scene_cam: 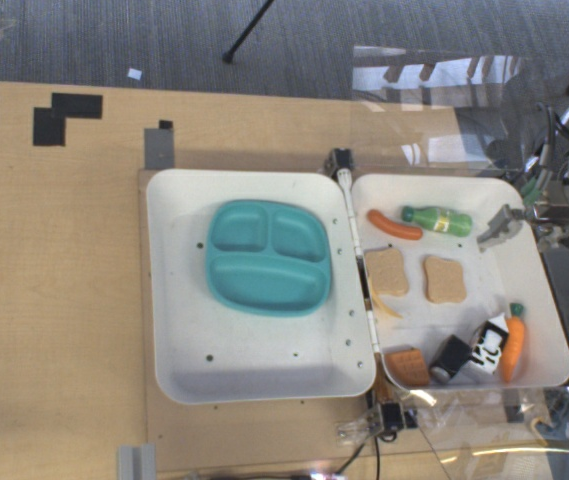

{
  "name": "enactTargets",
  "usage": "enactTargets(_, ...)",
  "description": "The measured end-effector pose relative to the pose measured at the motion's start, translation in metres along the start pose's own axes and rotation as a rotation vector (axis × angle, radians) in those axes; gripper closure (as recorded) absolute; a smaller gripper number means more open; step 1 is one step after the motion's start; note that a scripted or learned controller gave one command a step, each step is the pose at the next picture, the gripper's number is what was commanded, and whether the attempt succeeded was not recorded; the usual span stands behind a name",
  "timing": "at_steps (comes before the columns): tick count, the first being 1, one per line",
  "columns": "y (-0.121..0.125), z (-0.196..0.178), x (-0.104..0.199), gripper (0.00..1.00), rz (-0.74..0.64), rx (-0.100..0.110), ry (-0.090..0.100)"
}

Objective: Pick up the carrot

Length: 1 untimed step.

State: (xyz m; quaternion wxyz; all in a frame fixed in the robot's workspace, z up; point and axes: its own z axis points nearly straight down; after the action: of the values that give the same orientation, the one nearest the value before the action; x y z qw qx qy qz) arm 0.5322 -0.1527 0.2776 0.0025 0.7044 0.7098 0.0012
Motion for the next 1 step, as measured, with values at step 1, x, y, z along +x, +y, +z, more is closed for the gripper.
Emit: enactTargets(1,-0.0449,0.0436,-0.0439,0.0,-0.227,0.001,-0.001)
